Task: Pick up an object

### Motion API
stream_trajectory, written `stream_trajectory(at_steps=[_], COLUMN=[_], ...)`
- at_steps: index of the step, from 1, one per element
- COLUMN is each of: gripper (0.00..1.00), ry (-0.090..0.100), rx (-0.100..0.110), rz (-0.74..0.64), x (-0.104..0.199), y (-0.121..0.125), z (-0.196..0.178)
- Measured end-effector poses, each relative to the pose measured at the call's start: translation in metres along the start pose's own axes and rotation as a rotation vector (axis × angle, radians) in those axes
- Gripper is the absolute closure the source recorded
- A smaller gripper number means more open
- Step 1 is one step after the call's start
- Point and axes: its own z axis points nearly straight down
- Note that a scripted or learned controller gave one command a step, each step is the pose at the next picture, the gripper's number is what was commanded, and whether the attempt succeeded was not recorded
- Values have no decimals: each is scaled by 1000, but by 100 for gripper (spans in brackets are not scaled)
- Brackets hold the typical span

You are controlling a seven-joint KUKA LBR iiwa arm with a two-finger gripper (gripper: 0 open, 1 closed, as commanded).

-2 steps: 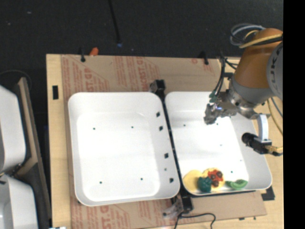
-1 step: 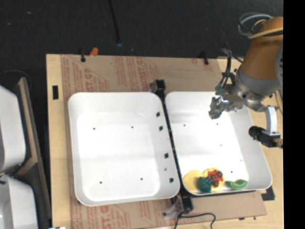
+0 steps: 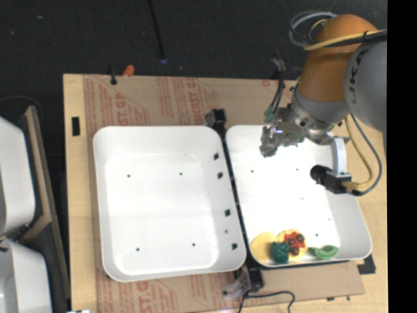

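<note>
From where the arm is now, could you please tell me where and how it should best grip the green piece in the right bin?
Probably from straight above, across its narrow width near the middle. The green piece lies flat and elongated beside the bin's near wall, so side approaches look blocked. The yellow object and toy cluster crowd its left. The pincer hangs at the far end.

A dark floor fills the top of the frame, with a thin black cable running down it toward the bench. The bench is pale wood, its top covered by a brown cardboard sheet printed with red lettering. A small orange tab sits at the sheet's upper left edge. At the far left of the frame stand white units with a wooden strip beside them. Light is even and bright.
</note>
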Motion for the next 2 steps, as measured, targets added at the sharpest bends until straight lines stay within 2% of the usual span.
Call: stream_trajectory(at_steps=[2], gripper=[100], ry=[0], rx=[1], rz=[1], x=[105], y=[17], z=[22])
